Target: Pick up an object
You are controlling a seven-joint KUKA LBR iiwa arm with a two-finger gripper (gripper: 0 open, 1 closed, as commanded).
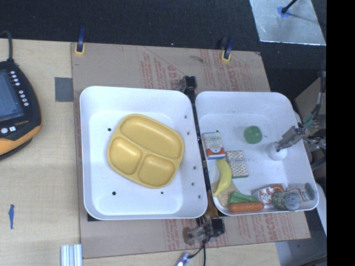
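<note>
2 white bins sit side by side on my surface, over a sheet of brown cardboard. The left bin holds a yellow divided plate with 3 compartments, lying tilted near its middle. The right bin holds the small things I could pick from. A green ball lies toward the far side. A small red and white carton lies by the left wall, with a speckled packet just beside it. A banana runs down from between them. At the near edge, a green vegetable and an orange carrot lie together, next to a labelled can on its side. My pincer reaches in over the right wall, its grey metal tip just above a small white ball near that wall. I cannot tell how wide it stands. A black and orange tablet rests at the surface's left edge.
</note>
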